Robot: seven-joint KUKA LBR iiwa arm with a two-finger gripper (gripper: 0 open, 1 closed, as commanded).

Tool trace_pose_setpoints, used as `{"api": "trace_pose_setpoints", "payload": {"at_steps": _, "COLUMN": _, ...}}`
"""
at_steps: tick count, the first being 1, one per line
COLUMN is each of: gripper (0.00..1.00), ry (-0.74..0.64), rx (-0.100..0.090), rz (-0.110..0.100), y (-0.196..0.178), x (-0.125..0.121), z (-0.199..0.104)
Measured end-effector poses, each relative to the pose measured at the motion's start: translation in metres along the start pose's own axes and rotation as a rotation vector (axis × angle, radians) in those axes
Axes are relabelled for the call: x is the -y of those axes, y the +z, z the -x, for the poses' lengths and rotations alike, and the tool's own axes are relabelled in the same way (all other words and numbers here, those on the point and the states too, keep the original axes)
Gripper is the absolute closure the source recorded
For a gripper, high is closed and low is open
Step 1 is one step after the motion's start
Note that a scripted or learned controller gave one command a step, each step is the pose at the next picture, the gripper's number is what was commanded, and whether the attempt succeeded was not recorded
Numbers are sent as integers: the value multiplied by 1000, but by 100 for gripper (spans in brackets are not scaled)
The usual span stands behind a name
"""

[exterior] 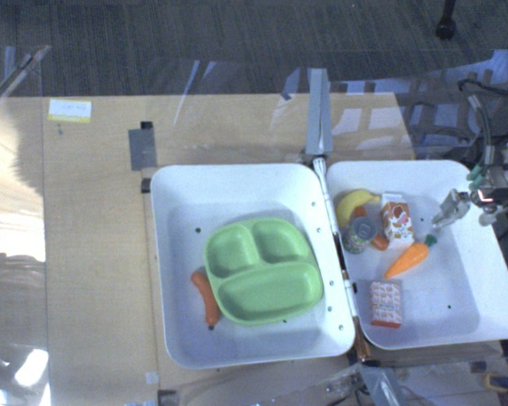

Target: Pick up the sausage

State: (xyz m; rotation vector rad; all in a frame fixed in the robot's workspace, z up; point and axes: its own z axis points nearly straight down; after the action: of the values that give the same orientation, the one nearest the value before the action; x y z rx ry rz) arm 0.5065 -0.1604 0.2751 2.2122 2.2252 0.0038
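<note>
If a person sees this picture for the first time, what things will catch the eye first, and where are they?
The green tray stands out most, sitting in the left bin, with the orange-red sausage tucked against its left edge. In the right bin a small cluster draws the eye: a banana, a carton and a carrot. The gripper reaches in from the right, just above the carrot.

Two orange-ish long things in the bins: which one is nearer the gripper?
The carrot, with its green tip, in the right bin, just below the gripper. The sausage lies in the left bin, beside the green tray.
</note>
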Motion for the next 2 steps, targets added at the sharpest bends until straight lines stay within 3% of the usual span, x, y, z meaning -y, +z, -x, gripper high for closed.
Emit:
{"api": "trace_pose_setpoints", "payload": {"at_steps": 1, "gripper": 0, "ry": 359, "rx": -1, "rz": -2, "y": 151, "x": -2, "z": 25}}
{"api": "trace_pose_setpoints", "payload": {"at_steps": 2, "gripper": 0, "ry": 670, "rx": -4, "rz": 6, "y": 187, "x": -12, "z": -48}}
